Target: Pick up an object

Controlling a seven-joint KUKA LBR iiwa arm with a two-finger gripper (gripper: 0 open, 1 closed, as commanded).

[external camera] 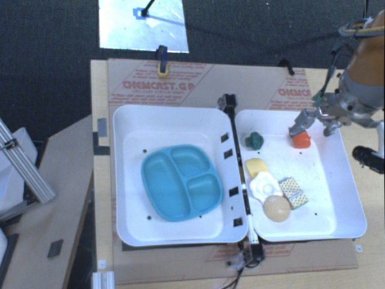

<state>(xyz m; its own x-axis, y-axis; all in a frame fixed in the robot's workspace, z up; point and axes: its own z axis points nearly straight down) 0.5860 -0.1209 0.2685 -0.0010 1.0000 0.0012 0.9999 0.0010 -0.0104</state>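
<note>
Two white bins [180, 116] sit side by side; the gripper [313, 122] hangs spread wide above an orange toy [301, 139].

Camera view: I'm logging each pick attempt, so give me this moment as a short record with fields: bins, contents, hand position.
left bin: holds a blue divided tray
right bin: holds the loose items
far items: green piece, orange piece
near cluster: yellow block, white fried egg, tan ball, patterned packet
hand: over the far end of the right bin, just above the orange piece
fingers: state unclear
likely target: orange piece, judging by closeness
</note>
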